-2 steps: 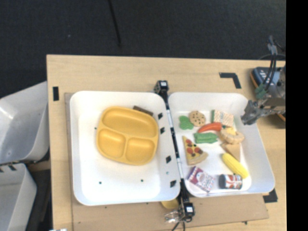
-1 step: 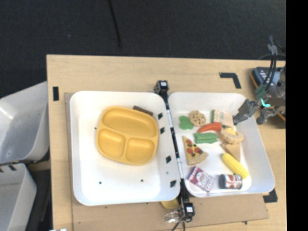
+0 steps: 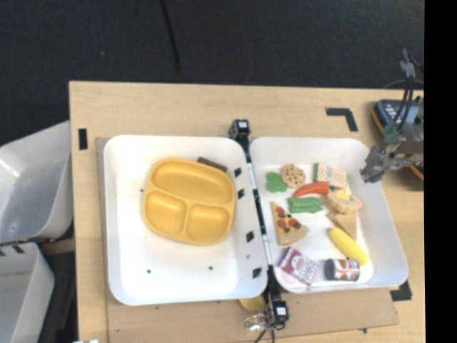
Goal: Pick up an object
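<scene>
Toy food (image 3: 318,216) crowds right bin (image 3: 389,245); gripper (image 3: 376,164) at bin's right rim, cut off, jaw state unclear.

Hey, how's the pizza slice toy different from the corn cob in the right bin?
The pizza slice is a flat triangle, tan with red toppings; the corn cob is a rounded yellow cylinder. The pizza slice lies near the divider between the bins, the corn cob nearer the right bin's outer side. Both lie loose in that bin, away from the gripper.
</scene>
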`<state>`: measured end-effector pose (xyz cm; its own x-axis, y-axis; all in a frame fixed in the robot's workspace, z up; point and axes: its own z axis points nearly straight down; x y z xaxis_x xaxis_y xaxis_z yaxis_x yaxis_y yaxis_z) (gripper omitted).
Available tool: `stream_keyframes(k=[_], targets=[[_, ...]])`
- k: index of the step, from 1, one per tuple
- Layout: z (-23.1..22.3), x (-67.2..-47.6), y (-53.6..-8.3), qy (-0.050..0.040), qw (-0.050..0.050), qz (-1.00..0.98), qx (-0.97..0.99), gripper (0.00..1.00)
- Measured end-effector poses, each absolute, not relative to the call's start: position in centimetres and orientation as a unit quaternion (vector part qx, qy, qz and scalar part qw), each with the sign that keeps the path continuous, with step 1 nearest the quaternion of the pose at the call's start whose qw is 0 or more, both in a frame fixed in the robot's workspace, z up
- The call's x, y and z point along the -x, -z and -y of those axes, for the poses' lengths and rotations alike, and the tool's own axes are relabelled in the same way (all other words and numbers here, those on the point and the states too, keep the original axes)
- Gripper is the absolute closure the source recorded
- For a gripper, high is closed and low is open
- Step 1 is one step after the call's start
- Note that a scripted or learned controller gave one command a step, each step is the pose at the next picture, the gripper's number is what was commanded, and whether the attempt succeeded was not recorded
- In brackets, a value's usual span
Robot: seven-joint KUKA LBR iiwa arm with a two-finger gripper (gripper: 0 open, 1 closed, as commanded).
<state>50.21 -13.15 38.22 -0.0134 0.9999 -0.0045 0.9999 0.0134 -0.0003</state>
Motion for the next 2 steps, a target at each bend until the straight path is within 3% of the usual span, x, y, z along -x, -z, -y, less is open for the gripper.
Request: stream_keyframes(k=[1,2], targets=[[13.18,-50.19,-38.22,0.002,0.002,-0.712,-0.702,0.0],[13.22,-50.32,-39.18,0.0022,0.002,-0.714,-0.7,1.0]])
